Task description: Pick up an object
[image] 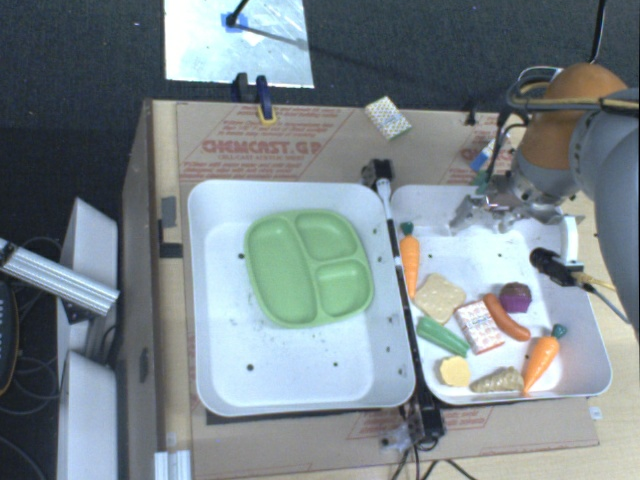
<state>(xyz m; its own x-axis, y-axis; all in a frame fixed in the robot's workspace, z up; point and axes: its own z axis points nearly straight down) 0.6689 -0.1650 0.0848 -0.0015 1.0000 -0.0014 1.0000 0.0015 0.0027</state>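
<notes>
Reading "CHEMCAST" in red on the board (pixel 262 148); fingers' (pixel 470 213) state unclear.

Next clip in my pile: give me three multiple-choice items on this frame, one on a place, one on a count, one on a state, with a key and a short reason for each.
1. Where does the green divided plate lie?
A. in the left bin
B. in the right bin
C. on the bench outside the bins

2. How many orange carrots lie in the right bin?
A. one
B. two
C. four

3. How does the tool stand?
A. at the right bin's far end, apart from the food
B. resting on the plate
C. down among the food

Key: 1 A, it sits in the left bin. 2 B, one carrot by the divider, another carrot near the front corner. 3 A, the food lies nearer the camera.
</notes>
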